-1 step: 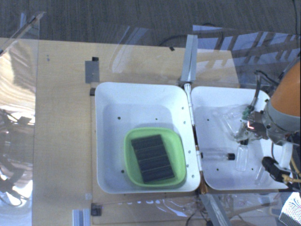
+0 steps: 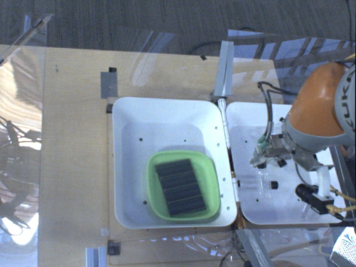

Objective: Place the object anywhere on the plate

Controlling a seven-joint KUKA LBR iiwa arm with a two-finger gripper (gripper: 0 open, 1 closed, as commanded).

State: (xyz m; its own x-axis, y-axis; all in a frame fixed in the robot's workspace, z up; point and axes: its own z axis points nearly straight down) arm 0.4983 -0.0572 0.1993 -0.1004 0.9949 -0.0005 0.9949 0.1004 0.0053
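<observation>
Two shallow white bins sit side by side on a pale wooden bench [image 2: 72,149], their inner rims touching near the middle of the bench.

The left bin [image 2: 125,149] holds a light green plate [image 2: 208,177], squarish with rounded corners, lying flat in the bin's front half and closer to its right wall than its left. On the plate rests a dark, ribbed rectangular block [image 2: 179,187]. It lies flat, turned a little off square from the plate's edges, and covers most of the plate's middle, with a green margin showing on all sides.

The arm [image 2: 320,107] reaches in over the right bin [image 2: 245,149] from the bench's right edge, its orange band bulking above that bin's back right part. Below it the gripper [image 2: 266,154] hangs over the middle of the right bin, near the bin's left half, well apart from the plate. Cables loop around the wrist, and a black fitting [image 2: 311,198] juts out near the bin's front right corner. The gripper's end is small and blurred against the white floor, so I cannot tell whether it is released or clenched, or whether anything is in it.

A grey metal bar [image 2: 224,68] stands at the back edge of the bench, just behind where the two bins meet.
</observation>
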